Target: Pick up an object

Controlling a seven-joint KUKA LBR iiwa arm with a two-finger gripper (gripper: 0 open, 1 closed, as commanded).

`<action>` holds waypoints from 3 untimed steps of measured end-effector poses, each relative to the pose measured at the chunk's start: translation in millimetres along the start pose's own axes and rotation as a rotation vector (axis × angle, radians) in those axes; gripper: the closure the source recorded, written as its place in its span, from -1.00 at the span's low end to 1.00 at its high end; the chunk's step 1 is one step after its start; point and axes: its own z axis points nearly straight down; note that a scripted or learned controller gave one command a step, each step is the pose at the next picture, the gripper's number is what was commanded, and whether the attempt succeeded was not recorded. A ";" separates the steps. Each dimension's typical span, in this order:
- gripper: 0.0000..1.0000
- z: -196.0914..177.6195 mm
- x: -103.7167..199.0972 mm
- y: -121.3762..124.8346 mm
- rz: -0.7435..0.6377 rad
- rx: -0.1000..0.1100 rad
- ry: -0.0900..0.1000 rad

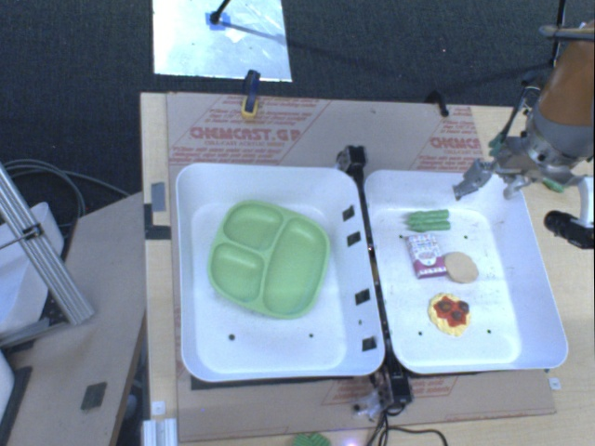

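The right bin point(521, 342) holds a green bean bundle point(428, 219), a small pink-and-white packet point(424, 255), a tan round cookie point(461, 268) and a toy pizza slice point(450, 313) with red dots. My gripper point(492, 181) hangs over the bin's far right corner, up and to the right of the beans. Its two fingers are spread apart with nothing between them. The arm comes in from the right edge.
The left bin point(200, 342) holds a green divided plate point(270, 259). Black clips run along the seam between the bins point(363, 258). A yellow-and-blue clamp point(250, 96) sits at the board's far edge. A metal frame point(37, 249) stands at the left.
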 end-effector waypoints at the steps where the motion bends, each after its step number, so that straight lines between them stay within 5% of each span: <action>1: -1.00 20.4 36.2 -10.1 -0.004 0.002 0.001; 2: -1.00 121.5 65.7 -38.3 -0.004 0.006 0.002; 3: 1.00 105.8 63.5 -35.2 -0.002 -0.002 0.000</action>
